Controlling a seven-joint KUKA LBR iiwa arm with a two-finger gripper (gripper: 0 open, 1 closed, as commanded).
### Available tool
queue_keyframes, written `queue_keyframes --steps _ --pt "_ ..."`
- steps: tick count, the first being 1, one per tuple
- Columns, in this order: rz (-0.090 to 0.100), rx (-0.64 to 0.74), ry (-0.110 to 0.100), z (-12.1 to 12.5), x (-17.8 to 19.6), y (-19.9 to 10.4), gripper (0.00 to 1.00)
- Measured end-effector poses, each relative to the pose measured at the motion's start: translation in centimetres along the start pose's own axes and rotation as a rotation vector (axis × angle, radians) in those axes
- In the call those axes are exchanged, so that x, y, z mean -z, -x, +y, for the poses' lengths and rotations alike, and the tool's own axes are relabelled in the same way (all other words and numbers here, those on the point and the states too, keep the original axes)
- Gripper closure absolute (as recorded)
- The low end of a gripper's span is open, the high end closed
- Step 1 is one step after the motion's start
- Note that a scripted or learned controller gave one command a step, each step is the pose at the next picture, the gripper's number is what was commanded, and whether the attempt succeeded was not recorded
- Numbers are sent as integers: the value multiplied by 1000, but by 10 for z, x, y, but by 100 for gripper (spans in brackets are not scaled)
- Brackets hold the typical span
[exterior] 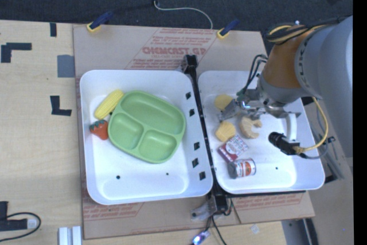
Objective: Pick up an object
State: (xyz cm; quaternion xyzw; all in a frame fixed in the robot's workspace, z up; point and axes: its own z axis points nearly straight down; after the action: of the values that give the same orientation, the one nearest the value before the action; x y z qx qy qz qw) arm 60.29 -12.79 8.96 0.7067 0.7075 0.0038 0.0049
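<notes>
Gripper [245, 106] low in right bin [298, 178], finger state unclear, cannot tell. Beneath: lumpy beige piece [250, 127], yellow blocky chunk [225, 131], glossy red can [242, 168]. Left bin: smooth green 3-compartment plate [147, 126], ridged corn [109, 103].

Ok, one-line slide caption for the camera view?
Gripper low in the right bin among food items; green tray in left bin.

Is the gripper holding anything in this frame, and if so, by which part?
It cannot be told. The gripper is low in the right bin, right above a beige item, but no object is visibly between its fingers.
</notes>
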Motion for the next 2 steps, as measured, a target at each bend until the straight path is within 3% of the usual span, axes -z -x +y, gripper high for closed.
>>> queue_keyframes --steps 1,2 --pt "-2 1 4 -30 234 3 0" --pt "5 -1 -29 -65 67 -10 0"
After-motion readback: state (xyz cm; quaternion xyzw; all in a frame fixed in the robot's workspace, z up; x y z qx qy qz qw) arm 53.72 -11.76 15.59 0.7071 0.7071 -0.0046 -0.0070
